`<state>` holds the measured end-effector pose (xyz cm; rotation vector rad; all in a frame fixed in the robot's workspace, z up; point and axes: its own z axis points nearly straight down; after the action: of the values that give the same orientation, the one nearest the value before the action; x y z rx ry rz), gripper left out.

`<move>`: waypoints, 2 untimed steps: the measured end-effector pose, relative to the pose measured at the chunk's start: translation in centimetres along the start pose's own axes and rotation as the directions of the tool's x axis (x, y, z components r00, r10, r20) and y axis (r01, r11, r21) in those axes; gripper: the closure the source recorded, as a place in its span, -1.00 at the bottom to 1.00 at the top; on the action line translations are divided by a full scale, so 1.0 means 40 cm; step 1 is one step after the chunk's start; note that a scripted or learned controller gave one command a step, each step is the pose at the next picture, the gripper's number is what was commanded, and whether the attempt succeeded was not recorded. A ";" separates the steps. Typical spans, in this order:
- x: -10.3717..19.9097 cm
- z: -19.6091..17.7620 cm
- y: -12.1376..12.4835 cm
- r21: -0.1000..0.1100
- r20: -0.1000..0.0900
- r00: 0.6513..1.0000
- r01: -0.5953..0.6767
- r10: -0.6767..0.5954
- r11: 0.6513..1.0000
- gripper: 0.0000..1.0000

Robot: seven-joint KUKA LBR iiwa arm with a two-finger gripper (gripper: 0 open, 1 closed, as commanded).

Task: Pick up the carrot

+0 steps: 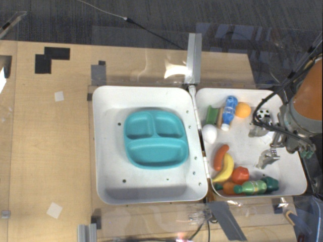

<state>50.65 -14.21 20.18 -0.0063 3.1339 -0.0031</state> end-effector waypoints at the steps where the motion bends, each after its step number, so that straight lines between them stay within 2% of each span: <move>1: -0.162 0.088 -0.099 0.000 0.001 0.976 -0.220 0.220 0.976 -1.00; 2: -0.305 0.230 -0.157 -0.001 -0.001 0.991 -0.132 0.132 0.991 -1.00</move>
<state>62.94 -20.45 11.10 0.2005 3.1285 -0.0008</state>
